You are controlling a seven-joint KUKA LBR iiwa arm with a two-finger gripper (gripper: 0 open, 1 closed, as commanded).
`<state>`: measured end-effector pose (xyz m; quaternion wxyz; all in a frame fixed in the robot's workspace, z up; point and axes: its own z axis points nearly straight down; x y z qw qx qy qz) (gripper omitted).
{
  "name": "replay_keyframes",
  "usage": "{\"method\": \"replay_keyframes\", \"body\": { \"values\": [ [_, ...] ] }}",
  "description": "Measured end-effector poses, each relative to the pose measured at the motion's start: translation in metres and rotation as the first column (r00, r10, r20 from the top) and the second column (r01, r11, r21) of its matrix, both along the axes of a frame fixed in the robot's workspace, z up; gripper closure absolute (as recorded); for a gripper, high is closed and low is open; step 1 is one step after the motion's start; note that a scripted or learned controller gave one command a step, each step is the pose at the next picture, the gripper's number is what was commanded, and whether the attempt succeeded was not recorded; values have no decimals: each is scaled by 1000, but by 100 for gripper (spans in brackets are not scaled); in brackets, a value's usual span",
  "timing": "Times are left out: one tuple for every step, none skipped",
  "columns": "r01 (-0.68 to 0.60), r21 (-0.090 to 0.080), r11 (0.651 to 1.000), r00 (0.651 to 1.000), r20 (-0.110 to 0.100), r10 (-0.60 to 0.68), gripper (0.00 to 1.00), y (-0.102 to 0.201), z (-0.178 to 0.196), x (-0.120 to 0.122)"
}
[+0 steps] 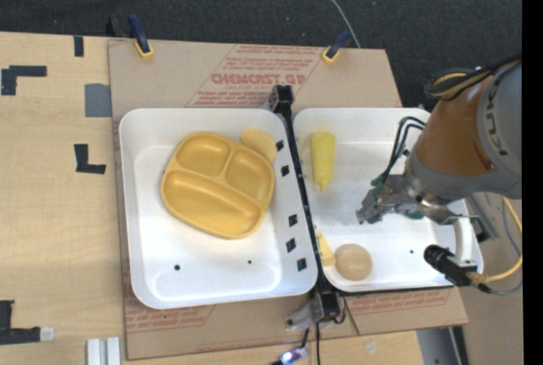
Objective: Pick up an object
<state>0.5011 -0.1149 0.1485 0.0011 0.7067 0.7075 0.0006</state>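
In the right bin (pixel 373 121) a yellow corn-like piece (pixel 322 157) lies near the divider at the back. A tan round ball (pixel 353 261) rests at the front, beside a small yellow sliver (pixel 325 248) against the divider. My gripper (pixel 373 207) hangs over the middle of the right bin, between the corn piece and the ball, apart from both. Nothing shows between its fingers. In the left bin (pixel 144 270) lies a yellow divided plate (pixel 218 183) with a pale yellow lump (pixel 259 141) at its back right corner.
A black divider strip (pixel 291 185) runs between the two bins. The bins sit on a brown board (pixel 246 75) held by blue and yellow clamps (pixel 138 35). The arm's orange band (pixel 454 134) stands over the right bin's far right side.
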Motion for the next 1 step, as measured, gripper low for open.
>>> {"method": "replay_keyframes", "body": {
  "values": [
    [-1,-1,1000,1000,3,1,100,1,63,4]
  ]
}}
